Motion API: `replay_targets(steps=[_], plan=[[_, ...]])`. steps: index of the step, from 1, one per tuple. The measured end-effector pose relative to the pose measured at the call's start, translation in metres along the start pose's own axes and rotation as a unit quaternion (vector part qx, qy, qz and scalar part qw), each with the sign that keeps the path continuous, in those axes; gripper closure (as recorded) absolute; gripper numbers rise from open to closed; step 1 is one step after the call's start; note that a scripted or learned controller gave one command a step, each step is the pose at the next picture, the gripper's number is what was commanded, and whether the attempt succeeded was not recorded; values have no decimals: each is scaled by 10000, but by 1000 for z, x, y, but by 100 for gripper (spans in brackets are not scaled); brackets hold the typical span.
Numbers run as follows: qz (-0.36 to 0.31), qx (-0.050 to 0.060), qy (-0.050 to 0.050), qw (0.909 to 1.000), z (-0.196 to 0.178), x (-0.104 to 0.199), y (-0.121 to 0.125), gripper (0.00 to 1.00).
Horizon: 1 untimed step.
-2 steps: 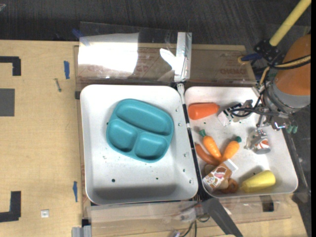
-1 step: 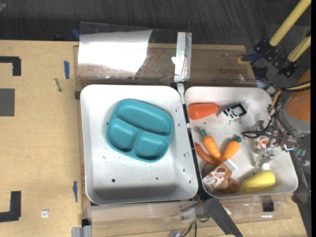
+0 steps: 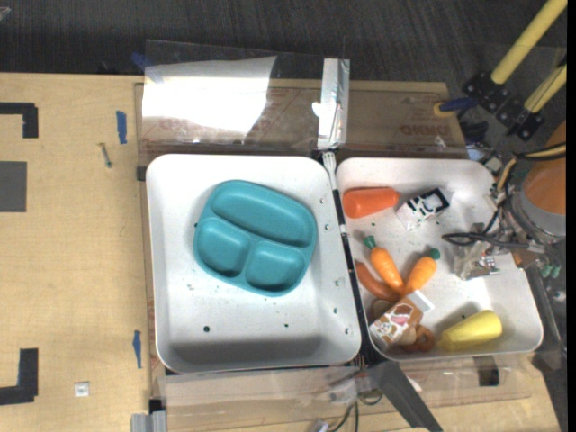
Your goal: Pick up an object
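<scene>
Farthest to the left of the end effector, in the left bin (image 3: 171,331), lies a teal divided plate (image 3: 255,235), tilted and well apart from anything the arm could reach soon. Nearer, across the wall between the bins, the right bin (image 3: 531,336) holds the candidates: an orange block (image 3: 369,202) up at the far side, two small carrots (image 3: 400,272) lying crossed near the middle, a printed snack packet (image 3: 399,322) at the near edge, and a yellow banana-like piece (image 3: 471,329) below and just to the left of the end effector. A small black-and-white item (image 3: 426,203) sits up and to its left. The end effector (image 3: 481,257) hangs over the right side of that bin amid wires; whether its fingers are spread or closed I cannot tell, and nothing is seen between them. The carrots seem the closest target: they lie directly left of it, long axes slanting, so a short leftward shift and a wrist turn look needed.
</scene>
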<state>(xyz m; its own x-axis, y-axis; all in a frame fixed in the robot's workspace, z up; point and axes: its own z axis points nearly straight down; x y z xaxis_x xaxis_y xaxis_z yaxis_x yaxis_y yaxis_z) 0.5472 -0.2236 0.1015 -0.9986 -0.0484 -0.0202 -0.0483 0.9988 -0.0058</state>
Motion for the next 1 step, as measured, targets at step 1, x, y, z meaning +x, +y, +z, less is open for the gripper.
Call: replay_targets(steps=[1], plan=[[524, -23, 26, 9986, -98, -30, 78, 100]])
